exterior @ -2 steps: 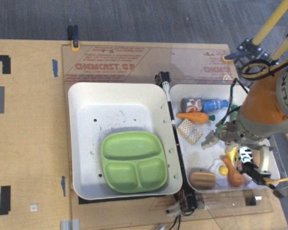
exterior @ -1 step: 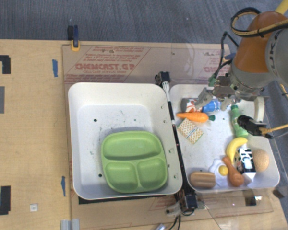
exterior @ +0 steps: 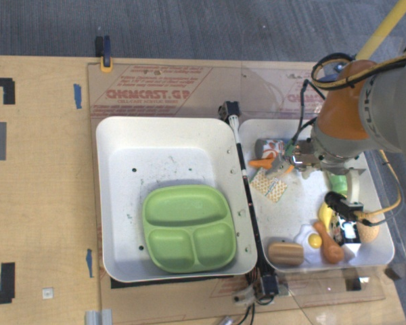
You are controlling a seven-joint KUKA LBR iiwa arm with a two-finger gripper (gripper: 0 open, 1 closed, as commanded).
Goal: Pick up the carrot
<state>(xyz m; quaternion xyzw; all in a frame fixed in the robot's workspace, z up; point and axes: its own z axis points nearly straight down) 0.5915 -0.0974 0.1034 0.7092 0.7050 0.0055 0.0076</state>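
Camera view from above, slanted: carrot (exterior: pixel 261 162) lying in the far left part of the right bin (exterior: pixel 294 208), close to the wall shared with the left bin, with a small can (exterior: pixel 271 146) just on its far side and a waffle-like piece (exterior: pixel 271 186) just on its near side. Gripper (exterior: pixel 286 159) down low at the carrot's right end, touching it or very nearly so. Cannot tell whether the claw is apart, together or clamped on anything, with the wrist body covering that spot. Likely trouble from here, as a judgement only: catching just the thin end of the carrot rather than its middle, and so losing it on the lift. Equally possible: pushing it left against the bin wall and wedging it there, out of reach of a clean pinch. Crowding as a further cause, since the can and the waffle-like piece both sit close enough to be nipped along with the carrot or knocked aside. Also worth guarding against: mistaking the other orange piece (exterior: pixel 332 250) near the right bin's near edge, beside a fried egg (exterior: pixel 310 238) and a bread roll (exterior: pixel 285 252), for the target. Safest bet: lifting slowly and checking for orange inside the claw before calling it a success.
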